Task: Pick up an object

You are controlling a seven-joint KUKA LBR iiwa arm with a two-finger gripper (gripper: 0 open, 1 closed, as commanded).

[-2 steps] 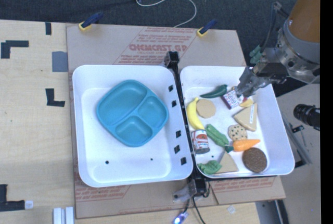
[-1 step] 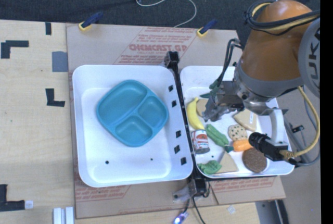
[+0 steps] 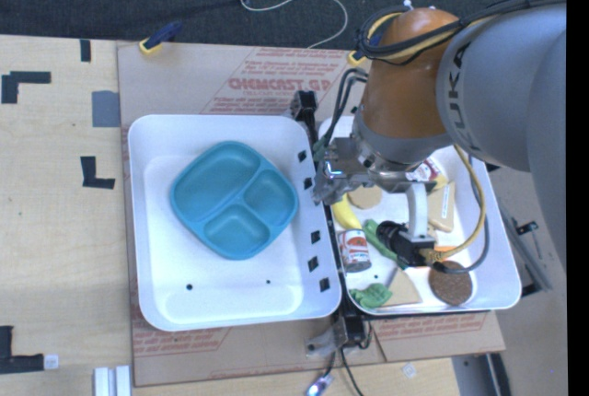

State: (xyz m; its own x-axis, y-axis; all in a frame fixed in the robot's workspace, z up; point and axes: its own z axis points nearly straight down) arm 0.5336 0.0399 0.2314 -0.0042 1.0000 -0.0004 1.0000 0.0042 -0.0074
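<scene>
The arm (image 3: 414,99) reaches over the right bin (image 3: 500,279), its wrist above that bin's left edge, close to the wall it shares with the left bin (image 3: 184,297). The pincer (image 3: 333,185) hangs under the wrist at that left edge, low over the clutter. The arm's bulk hides its tips, so I cannot tell whether it is spread or pressed together, and nothing can be seen pinched in it. The things to choose from all lie in the right bin. A yellow banana (image 3: 345,215) sits just beside the pincer along the left edge, with a small red-and-white can (image 3: 356,250) next to it toward the near edge. A green piece (image 3: 373,297) lies at the near left corner, a brown round biscuit (image 3: 453,285) by the near edge, and a pale wafer (image 3: 443,206) toward the right edge. The left bin carries a blue divided plate (image 3: 235,199), lying flat and well apart from the arm. By my reading the task is at the approach: every item rests on the bin floor and none is raised. What remains is to close on one item, the banana being nearest, and lift it clear.
</scene>
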